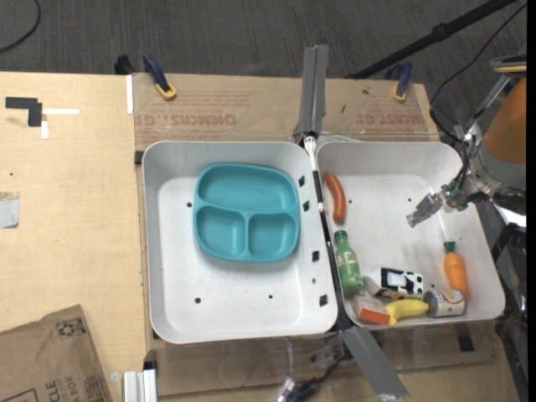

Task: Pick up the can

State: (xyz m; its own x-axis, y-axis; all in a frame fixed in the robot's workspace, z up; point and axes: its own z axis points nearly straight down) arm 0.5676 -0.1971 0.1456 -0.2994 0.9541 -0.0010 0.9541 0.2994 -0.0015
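Observation:
The can [448, 302] is a small silvery tin with a pale label. It lies on its side in the front right corner of the right bin [394, 170], beside a yellow banana [407, 310] and just below an orange carrot [454, 273]. My gripper [423, 211] hangs over the right part of that bin, pointing left and down, well behind the can and apart from it. Nothing shows in the gripper. The grey arm with its orange band [511, 128] comes in from the right edge.
The right bin also holds a red sausage [336, 198], a green bottle [346, 262], a black-and-white item [402, 280] and an orange-and-white piece [373, 311]. A teal divided plate [247, 212] sits in the left bin [167, 249]. A grey divider post [314, 90] stands between the bins.

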